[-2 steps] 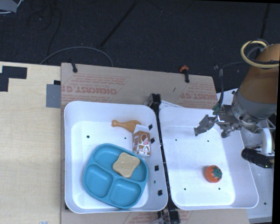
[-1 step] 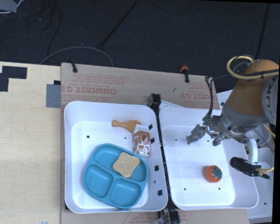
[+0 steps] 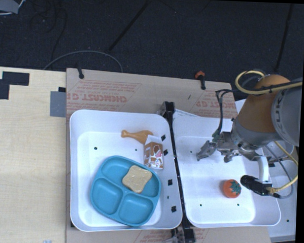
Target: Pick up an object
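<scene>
My pincer (image 3: 217,152) hangs over the right bin (image 3: 269,217), up in its back half, fingers spread apart with nothing between them. One tip (image 3: 203,153) reaches left toward the divide between the bins, the other sits nearer my wrist. Below and to the right of it lies the small red-orange tomato-like toy (image 3: 231,188), resting on the bin floor toward the front right, well apart from my fingers and close beside a black cable fitting (image 3: 255,185) that dangles from my arm. Around that toy the white floor is bare on its left and front, so there's open room there; the bin's right wall is near. Over in the left bin (image 3: 76,155), a blue divided plate (image 3: 110,200) takes up the front, its rim close to the front wall, with a tan slice of toast (image 3: 137,178) lying in its upper right compartment. Behind the plate, a tan drumstick-shaped piece (image 3: 137,135) lies near the back wall, and a small brown-and-white carton (image 3: 154,155) sits tight against the right wall, just beside the plate's rim. Both bins stand on a cardboard sheet (image 3: 123,94) on the surface (image 3: 23,152).
</scene>
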`<move>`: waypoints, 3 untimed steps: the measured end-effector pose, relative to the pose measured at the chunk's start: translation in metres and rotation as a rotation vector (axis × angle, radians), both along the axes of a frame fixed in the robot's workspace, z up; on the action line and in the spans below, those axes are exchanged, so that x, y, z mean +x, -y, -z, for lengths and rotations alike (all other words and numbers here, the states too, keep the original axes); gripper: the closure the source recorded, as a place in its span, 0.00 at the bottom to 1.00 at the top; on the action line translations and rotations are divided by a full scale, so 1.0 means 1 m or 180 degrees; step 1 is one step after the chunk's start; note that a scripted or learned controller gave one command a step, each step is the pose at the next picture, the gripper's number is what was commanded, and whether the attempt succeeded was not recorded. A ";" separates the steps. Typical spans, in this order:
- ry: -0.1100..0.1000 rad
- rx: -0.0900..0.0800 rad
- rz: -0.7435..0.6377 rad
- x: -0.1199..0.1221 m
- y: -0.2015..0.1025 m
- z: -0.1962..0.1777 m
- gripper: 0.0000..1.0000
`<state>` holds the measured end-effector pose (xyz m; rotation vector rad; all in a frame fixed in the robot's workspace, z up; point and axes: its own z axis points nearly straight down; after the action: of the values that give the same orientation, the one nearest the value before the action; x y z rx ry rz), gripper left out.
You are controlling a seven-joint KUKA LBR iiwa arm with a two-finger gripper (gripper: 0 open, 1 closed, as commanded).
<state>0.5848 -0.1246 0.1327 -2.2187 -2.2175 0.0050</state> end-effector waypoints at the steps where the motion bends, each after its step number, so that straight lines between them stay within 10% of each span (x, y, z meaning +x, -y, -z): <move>1: 0.0003 0.0000 0.0004 -0.001 -0.001 0.047 0.00; 2: 0.0002 0.0001 0.0017 -0.001 0.000 0.036 1.00; 3: 0.0017 -0.0003 -0.0004 0.003 -0.003 -0.025 1.00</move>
<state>0.5875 -0.1218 0.1579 -2.2203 -2.2221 0.0000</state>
